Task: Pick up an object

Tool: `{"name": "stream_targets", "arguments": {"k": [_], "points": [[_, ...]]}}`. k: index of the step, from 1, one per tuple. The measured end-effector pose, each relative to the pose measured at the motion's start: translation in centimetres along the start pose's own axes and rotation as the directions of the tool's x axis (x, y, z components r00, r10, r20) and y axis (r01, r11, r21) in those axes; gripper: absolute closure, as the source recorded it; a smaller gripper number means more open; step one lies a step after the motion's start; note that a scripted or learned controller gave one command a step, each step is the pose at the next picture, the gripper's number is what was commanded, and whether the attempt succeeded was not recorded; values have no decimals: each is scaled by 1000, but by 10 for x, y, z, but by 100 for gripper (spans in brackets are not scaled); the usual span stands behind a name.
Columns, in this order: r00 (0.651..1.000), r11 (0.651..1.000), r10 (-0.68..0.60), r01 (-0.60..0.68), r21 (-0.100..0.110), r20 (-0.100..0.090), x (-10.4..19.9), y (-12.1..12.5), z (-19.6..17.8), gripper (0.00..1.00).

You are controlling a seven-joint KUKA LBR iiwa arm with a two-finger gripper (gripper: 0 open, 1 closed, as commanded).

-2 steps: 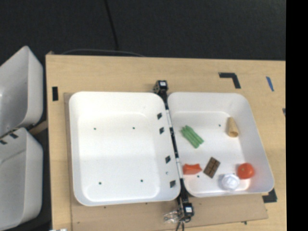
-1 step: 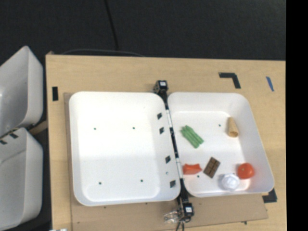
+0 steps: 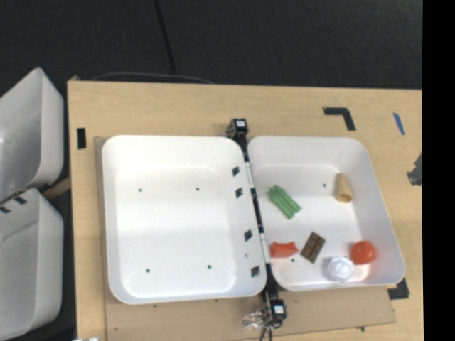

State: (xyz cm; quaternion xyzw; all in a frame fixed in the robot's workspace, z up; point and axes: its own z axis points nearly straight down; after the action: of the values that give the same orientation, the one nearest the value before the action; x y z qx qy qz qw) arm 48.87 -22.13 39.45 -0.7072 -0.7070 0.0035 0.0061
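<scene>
The right bin (image 3: 359, 155) holds several small objects. A green ridged piece (image 3: 284, 202) lies near its middle left. A tan cone-like piece (image 3: 343, 188) rests toward the right wall. Along the front lie a small red piece (image 3: 284, 249), a brown chocolate-like block (image 3: 312, 247), a white round object (image 3: 339, 268) and a red tomato-like ball (image 3: 363, 252). A dark bit of the arm (image 3: 415, 169) shows at the right edge, outside the bin.
The left bin (image 3: 114, 190) sits beside the right one, joined by a black clipped seam (image 3: 250, 204). Both rest on a wooden bench (image 3: 178, 105). White boxes (image 3: 25, 190) stand at the far left.
</scene>
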Motion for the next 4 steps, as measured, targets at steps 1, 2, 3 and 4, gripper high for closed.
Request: {"name": "stream_targets", "arguments": {"k": [1,2,3,4], "points": [[1000,1000,-4,4,-22,8,-2,0,-65,100],[1000,1000,-5,5,-18,7,-3,0,-95,100],[1000,1000,-5,5,-5,1,35,1,14,100],[1000,1000,-5,5,-23,8,32,1,-57,100]]}}
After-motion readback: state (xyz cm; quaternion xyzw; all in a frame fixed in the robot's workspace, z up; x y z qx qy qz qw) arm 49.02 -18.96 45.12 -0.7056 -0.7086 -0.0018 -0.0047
